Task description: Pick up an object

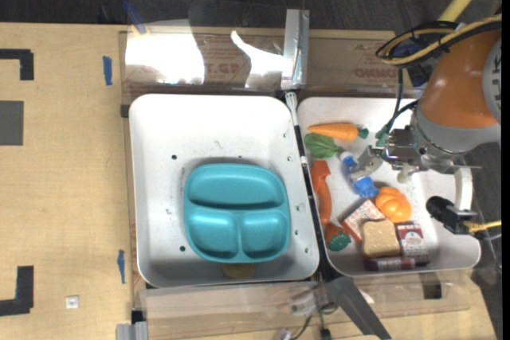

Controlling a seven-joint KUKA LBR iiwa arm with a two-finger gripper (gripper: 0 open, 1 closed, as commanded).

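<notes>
A: Item: gripper [371, 161], over the right bin [466, 251]. Jaws?

B: Cannot tell whether parted or clenched; nothing seen between them.

A: Nearest stock?

B: Small blue block [365, 187], just below the jaws; toy carrot [335, 130] above-left. The block looks light, stiff and smooth, likely plastic: take it across its flat sides.

Both bins, left bin [151, 171] and right bin [454, 251], look like smooth white plastic with a soft sheen. The teal divided tray [237, 211] appears as matt moulded plastic. The bench top [56, 195] reads as pale, matt wood or board. The carrot [335, 130] and orange fruit [394, 204] look like glossy plastic, though detail is blurred.
</notes>
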